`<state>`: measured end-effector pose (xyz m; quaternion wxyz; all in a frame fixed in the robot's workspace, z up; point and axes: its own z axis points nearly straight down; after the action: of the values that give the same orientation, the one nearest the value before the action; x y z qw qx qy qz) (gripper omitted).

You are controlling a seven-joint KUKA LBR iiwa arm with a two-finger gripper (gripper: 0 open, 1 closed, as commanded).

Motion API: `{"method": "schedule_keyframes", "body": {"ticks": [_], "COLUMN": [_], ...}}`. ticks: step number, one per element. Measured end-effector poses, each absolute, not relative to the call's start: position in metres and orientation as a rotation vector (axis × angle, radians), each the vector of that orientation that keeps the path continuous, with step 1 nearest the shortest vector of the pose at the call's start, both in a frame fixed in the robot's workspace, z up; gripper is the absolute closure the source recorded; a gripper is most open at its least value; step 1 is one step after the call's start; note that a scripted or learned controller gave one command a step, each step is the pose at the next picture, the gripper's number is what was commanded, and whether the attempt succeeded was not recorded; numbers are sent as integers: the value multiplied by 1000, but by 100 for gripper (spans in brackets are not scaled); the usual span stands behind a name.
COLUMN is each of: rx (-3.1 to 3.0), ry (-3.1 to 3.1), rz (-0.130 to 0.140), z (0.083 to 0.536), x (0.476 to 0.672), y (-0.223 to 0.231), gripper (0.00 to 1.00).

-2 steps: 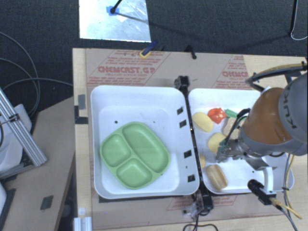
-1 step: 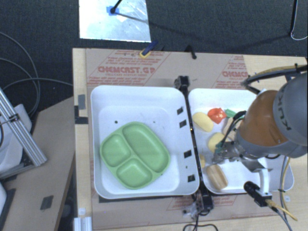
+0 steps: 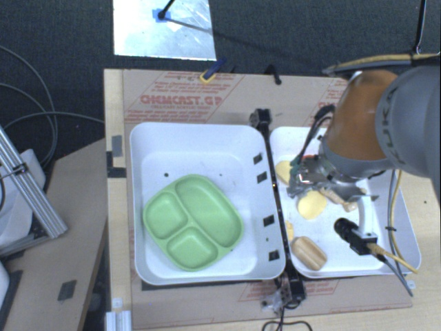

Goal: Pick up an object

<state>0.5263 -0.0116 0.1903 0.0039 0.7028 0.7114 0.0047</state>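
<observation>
Gripper — finger state can't be told — hangs in right bin, just above yellow piece, near the divider edge.

Green divided plate in left bin; silver sheet on dark floor beyond worktop.

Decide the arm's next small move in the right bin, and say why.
Probably a short descent onto the pale yellow piece. The gripper sits just above it in the right bin, nothing shows between its fingers, and the brown roll lies farther off.
</observation>
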Motion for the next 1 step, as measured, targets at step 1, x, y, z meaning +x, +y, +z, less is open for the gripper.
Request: {"method": "schedule_keyframes", "body": {"ticks": [1], "rx": [2213], "ry": [2235], "rz": [1], "z": [184], "x": [485], "y": [42], "gripper": [100]}}
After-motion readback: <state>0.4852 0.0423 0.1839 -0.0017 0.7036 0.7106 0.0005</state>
